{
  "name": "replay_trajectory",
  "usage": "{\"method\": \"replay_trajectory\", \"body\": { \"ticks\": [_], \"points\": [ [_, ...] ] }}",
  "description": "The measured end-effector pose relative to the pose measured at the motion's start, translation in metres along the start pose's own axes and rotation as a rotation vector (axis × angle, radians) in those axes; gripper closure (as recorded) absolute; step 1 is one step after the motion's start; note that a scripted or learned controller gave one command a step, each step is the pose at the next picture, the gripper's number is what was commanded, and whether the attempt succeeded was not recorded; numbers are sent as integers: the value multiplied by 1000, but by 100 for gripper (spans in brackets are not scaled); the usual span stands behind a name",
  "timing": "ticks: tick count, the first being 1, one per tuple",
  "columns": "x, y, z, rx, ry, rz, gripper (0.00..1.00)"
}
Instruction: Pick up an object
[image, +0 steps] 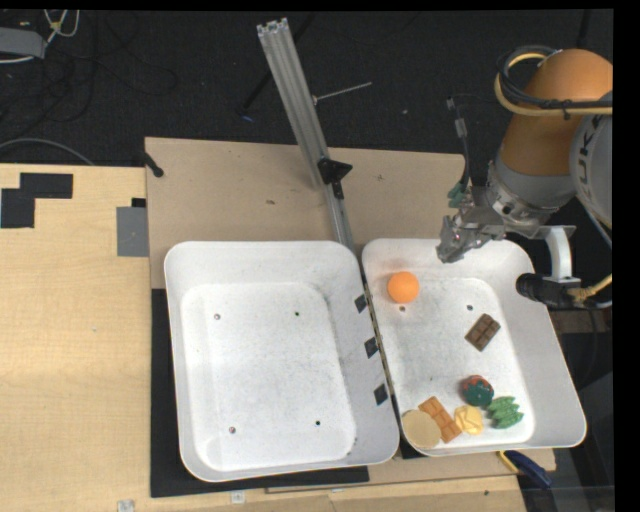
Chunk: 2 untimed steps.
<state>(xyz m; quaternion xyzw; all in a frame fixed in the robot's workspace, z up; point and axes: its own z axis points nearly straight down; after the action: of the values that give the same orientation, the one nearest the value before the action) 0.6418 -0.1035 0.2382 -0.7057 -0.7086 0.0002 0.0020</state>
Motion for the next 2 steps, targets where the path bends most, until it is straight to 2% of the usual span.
{"method": "replay_trajectory", "body": {
  "ticks": [1, 2],
  "points": [
    [58, -2, -6, 0, 0, -1, 100],
    [100, -8, -4, 2, 0, 0, 100]
  ]
}}
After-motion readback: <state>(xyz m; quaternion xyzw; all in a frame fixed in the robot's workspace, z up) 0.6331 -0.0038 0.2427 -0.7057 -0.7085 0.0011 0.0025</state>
